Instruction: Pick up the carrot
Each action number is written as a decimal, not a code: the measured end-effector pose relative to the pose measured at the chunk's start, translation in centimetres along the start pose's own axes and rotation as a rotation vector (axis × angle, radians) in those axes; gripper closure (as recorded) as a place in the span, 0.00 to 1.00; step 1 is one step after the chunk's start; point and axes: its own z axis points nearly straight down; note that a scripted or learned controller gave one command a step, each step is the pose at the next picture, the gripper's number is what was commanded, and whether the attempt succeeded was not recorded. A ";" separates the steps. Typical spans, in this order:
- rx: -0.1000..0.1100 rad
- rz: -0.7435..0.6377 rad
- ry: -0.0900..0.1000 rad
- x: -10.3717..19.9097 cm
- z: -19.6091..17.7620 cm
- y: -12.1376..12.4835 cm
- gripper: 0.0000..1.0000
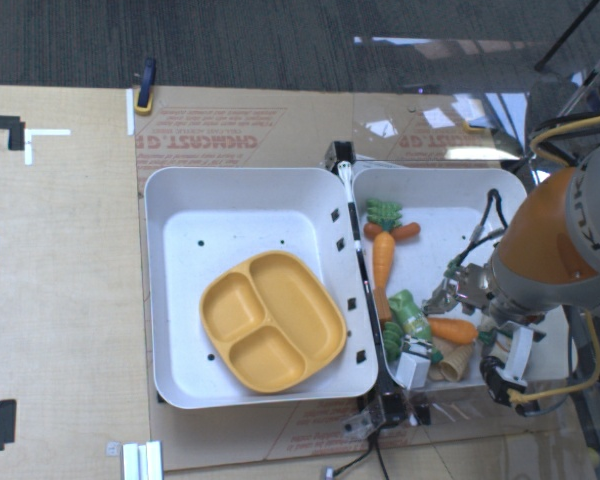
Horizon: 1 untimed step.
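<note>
Several toy carrots lie in the right bin [435, 190]. A long orange carrot [383, 260] with a green leafy top [383, 213] runs along the bin's left wall, and a short carrot [407, 232] lies beside that top. A third orange carrot [452, 330] rests near the bin's front, pointing left to right. My gripper [464, 293] hangs low over the bin's right half, just above and behind this third carrot. The wrist with its orange band [550, 238] hides the bin's right side.
The left bin [170, 268] holds a yellow divided plate [271, 319]. Crowded around the front carrot are a green toy [408, 314], a white block [412, 368] and a tan cone [452, 364]. A black cable [492, 213] loops from the wrist.
</note>
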 end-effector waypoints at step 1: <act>0.021 -0.263 0.020 -4.9 0.1 2.0 0.00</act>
